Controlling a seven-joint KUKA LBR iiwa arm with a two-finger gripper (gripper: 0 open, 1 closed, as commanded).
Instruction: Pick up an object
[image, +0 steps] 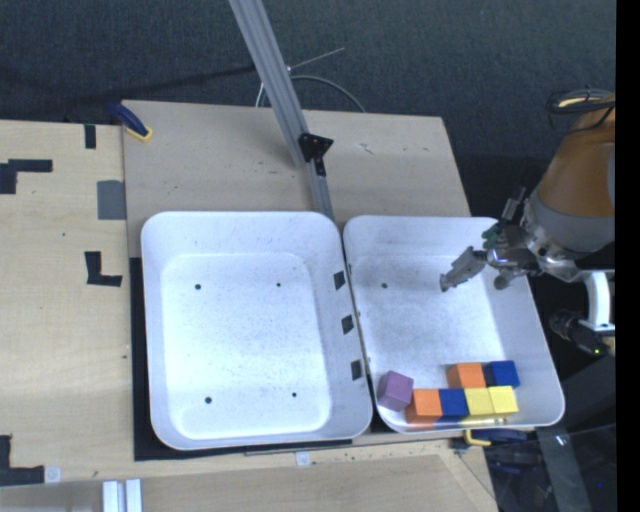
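Seven small foam cubes (462, 391), purple, orange, blue, yellow, lying clustered at right bin's (420, 310) near edge, gripper (480, 268) hovering well apart, fingers spreading open, gripping nothing

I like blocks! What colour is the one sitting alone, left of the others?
Purple, seen in the camera view.

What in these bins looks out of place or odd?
Nothing looks spilled or damaged. The blocks all crowd into the near corner of the right bin, and the purple block lies tilted beside the neat rows. The gripper hangs over the bare middle of that bin, apart from them.
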